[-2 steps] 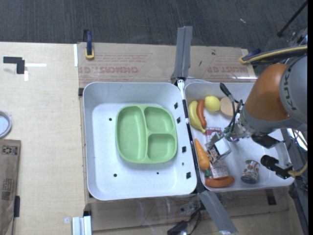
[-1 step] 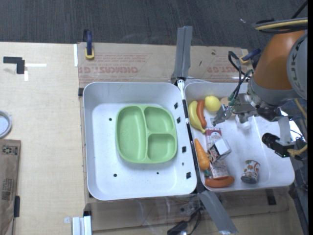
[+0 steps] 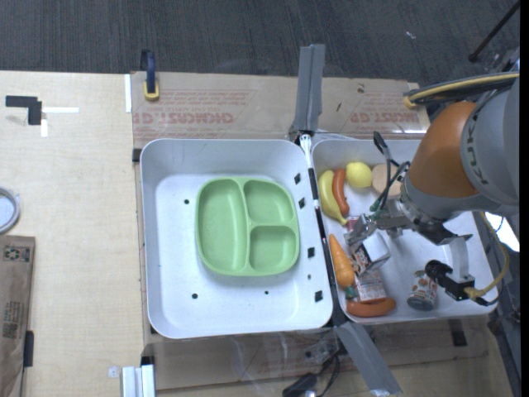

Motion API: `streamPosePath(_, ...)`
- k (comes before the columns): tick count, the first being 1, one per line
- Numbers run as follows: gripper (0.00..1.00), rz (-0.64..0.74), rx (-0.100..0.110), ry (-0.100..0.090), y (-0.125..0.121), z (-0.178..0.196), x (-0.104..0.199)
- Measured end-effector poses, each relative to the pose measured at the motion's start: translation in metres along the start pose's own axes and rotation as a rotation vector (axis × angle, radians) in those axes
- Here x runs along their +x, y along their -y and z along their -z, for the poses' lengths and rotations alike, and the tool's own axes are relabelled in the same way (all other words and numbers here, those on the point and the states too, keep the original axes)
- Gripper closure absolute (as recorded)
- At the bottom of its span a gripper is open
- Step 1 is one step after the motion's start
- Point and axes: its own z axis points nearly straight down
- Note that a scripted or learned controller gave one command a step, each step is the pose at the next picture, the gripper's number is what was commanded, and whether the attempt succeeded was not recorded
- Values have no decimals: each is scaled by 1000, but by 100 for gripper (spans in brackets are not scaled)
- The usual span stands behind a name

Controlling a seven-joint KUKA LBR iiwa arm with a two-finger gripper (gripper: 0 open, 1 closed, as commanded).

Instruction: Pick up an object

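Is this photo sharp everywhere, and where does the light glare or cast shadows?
In the camera view, the green divided plate and left bin look evenly lit and fairly sharp; the arm at the right looks softer; a bright overexposed patch glares on the right bin floor beside it; only faint shadows lie under the toy food.

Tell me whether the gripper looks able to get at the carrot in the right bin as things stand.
Probably yes. The gripper hangs just right of the carrot, which lies uncovered along the bin's left wall; that wall and a packet beside it may crowd the fingers.
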Motion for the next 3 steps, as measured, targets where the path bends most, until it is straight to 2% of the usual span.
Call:
streamPosePath(1, 0, 31, 0, 0, 47, 0, 8)
streamPosePath(2, 100, 28, 0, 0, 47, 9, 7)
streamPosePath(3, 0, 28, 0, 0, 47, 9, 7)
